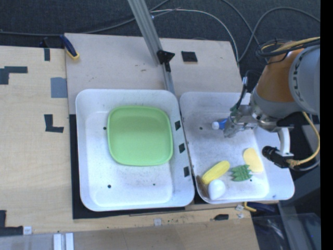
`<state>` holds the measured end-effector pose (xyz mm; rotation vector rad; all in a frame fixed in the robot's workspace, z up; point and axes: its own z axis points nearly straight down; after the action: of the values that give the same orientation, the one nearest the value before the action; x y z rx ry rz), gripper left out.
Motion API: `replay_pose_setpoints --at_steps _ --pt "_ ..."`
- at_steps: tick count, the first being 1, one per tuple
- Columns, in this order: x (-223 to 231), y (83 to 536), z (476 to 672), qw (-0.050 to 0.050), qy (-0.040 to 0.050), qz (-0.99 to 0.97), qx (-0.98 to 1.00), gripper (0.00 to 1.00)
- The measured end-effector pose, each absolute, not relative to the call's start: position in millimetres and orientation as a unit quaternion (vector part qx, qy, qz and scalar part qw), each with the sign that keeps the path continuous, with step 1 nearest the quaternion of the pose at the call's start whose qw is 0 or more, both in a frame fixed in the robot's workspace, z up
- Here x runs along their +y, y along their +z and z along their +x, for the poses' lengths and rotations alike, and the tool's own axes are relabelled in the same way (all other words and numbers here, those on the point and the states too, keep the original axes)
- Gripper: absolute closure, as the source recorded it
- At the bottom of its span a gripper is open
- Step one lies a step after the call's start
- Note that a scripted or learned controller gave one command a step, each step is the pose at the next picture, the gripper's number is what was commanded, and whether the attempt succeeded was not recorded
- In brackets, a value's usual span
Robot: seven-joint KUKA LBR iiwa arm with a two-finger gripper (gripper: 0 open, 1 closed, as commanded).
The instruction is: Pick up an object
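Here gripper [232,128] low in right bin [200,139]; no legible labels.

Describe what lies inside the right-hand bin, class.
Inside the right bin: a yellow corn-like piece, a white ball, a green leafy piece, a pale yellow piece and a small blue-white item by the claw. The arm covers the bin's far right corner.

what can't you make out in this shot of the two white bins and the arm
- Gripper, camera view: its fingers sit under the grey wrist, too small to tell open or shut.
- Small white and blue object: too small and blurred to identify.
- Green leafy toy: too small to tell what it depicts.
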<state>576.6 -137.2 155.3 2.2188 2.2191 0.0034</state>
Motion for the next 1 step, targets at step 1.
replay_pose_setpoints --at_steps 1 --pt "-134.7 197.2 575.6 0.001 0.0008 0.707 0.707 1.00"
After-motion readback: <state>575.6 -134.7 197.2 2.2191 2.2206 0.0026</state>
